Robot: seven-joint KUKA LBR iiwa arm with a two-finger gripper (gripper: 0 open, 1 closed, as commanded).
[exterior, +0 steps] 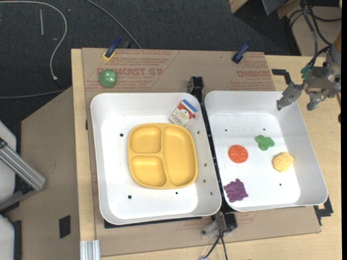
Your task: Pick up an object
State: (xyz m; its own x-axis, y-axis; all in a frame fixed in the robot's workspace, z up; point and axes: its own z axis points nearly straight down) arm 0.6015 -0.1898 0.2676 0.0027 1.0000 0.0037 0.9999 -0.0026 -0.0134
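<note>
Two shallow white plastic bins sit side by side on a brown cardboard sheet. Outside them, near the cardboard's far left corner, lies a small smooth green ball point(108, 78). The left bin point(105, 145) holds a glossy yellow plate point(162, 156) with rounded corners, divided into three compartments, and a small printed carton point(182, 113) lying tilted just beyond the plate's far edge, against the bin's rim.

The right bin point(255, 110) holds four small toy foods, all apart from one another: a knobbly purple bunch of grapes point(235, 190) near the front rim, a round orange-red piece point(237, 154) in the middle, a lobed green piece point(264, 142) just beyond it, and a bumpy yellow lump point(282, 161) further right.

Above the right bin's far right corner hangs the gripper point(300, 99), its two dark metal fingers spread wide apart with nothing between them, well clear of the toys.
</note>
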